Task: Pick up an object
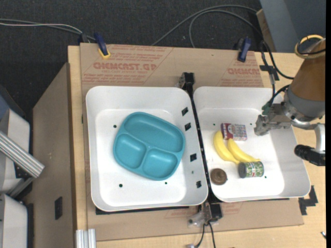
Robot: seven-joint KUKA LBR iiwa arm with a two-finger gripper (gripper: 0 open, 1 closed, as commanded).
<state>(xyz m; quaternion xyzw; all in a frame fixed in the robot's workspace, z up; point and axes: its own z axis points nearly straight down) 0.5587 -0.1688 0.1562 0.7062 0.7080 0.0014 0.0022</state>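
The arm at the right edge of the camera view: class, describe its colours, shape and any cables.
The arm is a rounded grey body with an orange band above the wrist. Its gripper is grey metal, and dark cables run beside it.

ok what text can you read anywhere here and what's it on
"CHEMCAST GP": red print on the brown board behind the left bin.
"CHEMCAST": same print, partly cut off, on the board behind the right bin.
Small packet: print too blurred to read.
Green can: label too small to read.
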